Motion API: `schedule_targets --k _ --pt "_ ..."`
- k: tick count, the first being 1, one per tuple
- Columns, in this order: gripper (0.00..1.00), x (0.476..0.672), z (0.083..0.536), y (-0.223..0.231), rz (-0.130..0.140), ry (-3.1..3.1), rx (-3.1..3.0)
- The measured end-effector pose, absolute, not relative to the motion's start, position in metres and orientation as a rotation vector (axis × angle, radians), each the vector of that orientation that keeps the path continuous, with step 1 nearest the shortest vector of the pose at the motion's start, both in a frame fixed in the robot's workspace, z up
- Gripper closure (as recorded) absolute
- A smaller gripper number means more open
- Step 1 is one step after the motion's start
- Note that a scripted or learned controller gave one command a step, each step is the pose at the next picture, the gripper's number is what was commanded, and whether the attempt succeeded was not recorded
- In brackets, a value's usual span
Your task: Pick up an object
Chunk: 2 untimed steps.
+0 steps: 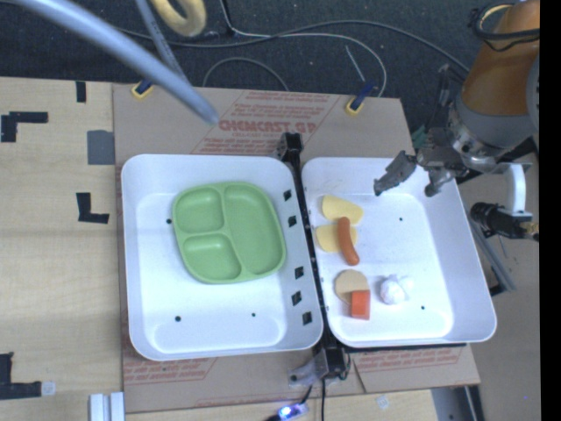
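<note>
Toy food lies in the right bin (456, 261): a yellow piece (340, 209), an orange-red sausage (348, 240) lying across a second yellow piece (326, 238), a tan round piece (350, 281) with a red-orange block (360, 304) against it, and a small white lump (393, 289). My gripper (410, 180) hangs over the bin's back right part, fingers spread open with nothing between them. It is well to the right of and behind the food.
The left bin (149, 261) holds a green divided plate (228, 232). A black clip divider (298, 235) runs between the bins. Cables and a grey pole (105, 38) cross the back. The arm's body (500, 86) stands at the right.
</note>
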State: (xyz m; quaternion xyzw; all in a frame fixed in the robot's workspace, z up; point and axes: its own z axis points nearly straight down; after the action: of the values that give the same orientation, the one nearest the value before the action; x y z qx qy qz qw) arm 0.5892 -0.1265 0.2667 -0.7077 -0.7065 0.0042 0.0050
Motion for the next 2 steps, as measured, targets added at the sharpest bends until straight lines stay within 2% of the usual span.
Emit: schedule_targets --k 1,2 --pt "0.00 0.591 0.273 -0.126 0.002 -2.222 -2.219" --pt "0.00 0.600 0.222 -0.122 0.007 -2.220 -2.217"
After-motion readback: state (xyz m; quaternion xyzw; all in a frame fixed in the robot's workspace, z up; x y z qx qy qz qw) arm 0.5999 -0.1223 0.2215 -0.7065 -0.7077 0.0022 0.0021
